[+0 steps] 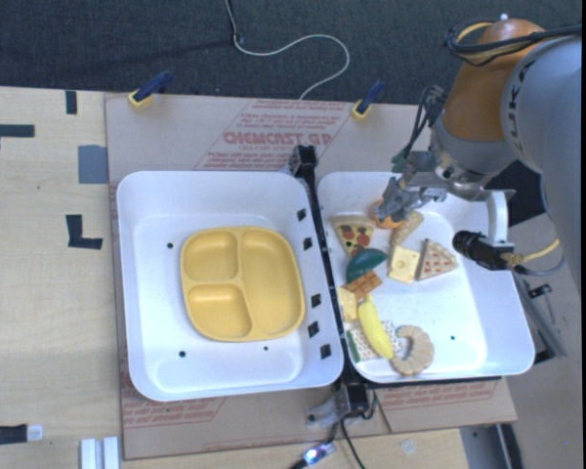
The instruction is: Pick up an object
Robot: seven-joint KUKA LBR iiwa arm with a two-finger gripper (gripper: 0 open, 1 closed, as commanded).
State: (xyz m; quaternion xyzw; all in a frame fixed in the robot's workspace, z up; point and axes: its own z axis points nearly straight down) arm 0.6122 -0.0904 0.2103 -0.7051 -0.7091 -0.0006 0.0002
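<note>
1. Gripper (398,199) sits low over the back of the right bin (488,345), amid the toy food. Its dark tips merge with the clutter beneath; cannot tell their state, or whether anything is in them.
2. Directly under and just beside it: a small orange-brown piece (386,212) and a tan bread-like piece (406,227), touching each other. One of these looks the likely target (my guess, from position).
3. Doing the step well: the pieces crowd together here, so the descent should centre on one item and avoid straddling two. Lift straight up, then check something actually comes away.
4. Nearby, outward: pizza slice (353,235), cheese wedge (402,263), triangular sandwich slice (436,260), dark teal piece (365,261), waffle-like cracker (363,284).
5. Toward the front: banana (374,327), a pale yellow piece (348,304) beside it, a ring-shaped biscuit (413,349).
6. Count, right bin: roughly ten food items, one of each kind (overlaps make this approximate).
7. Left bin (142,262): one yellow divided plate (241,283), three compartments.
8. Bins: two, side by side, touching along a black clipped seam.
</note>
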